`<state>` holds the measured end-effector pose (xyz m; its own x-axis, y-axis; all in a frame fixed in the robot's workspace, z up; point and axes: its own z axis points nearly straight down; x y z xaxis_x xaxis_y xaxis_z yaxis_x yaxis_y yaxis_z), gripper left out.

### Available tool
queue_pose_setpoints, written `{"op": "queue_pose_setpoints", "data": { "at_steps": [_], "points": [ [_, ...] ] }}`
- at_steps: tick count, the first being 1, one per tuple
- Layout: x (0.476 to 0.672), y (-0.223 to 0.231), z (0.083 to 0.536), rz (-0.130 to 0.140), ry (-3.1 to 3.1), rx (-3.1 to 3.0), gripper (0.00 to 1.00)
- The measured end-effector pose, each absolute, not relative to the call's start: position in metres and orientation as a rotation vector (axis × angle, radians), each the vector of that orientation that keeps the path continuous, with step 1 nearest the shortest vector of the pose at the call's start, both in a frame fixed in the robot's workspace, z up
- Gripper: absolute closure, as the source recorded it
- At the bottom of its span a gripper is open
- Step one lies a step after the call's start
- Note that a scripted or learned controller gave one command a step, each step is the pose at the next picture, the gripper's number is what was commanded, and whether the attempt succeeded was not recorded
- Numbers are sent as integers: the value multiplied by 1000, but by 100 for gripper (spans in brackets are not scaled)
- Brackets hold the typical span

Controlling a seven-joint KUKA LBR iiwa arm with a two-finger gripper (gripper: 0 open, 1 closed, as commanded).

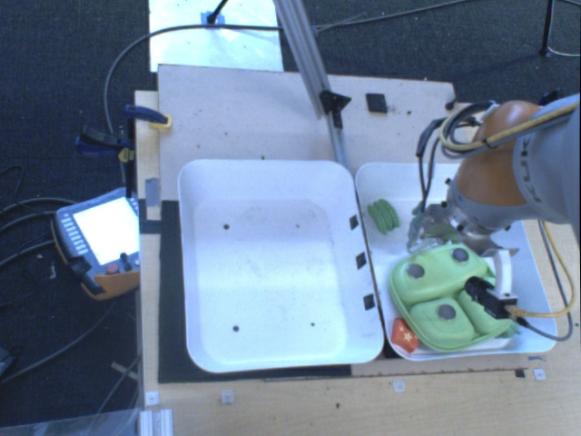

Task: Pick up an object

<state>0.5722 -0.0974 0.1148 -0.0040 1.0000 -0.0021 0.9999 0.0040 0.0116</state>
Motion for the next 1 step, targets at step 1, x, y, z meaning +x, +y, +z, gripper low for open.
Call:
{"op": "queue_pose_setpoints", "data": {
  "at_steps": [1],
  "points": [
    [570, -96, 179, 7, 2222, 2212, 100]
  ]
}}
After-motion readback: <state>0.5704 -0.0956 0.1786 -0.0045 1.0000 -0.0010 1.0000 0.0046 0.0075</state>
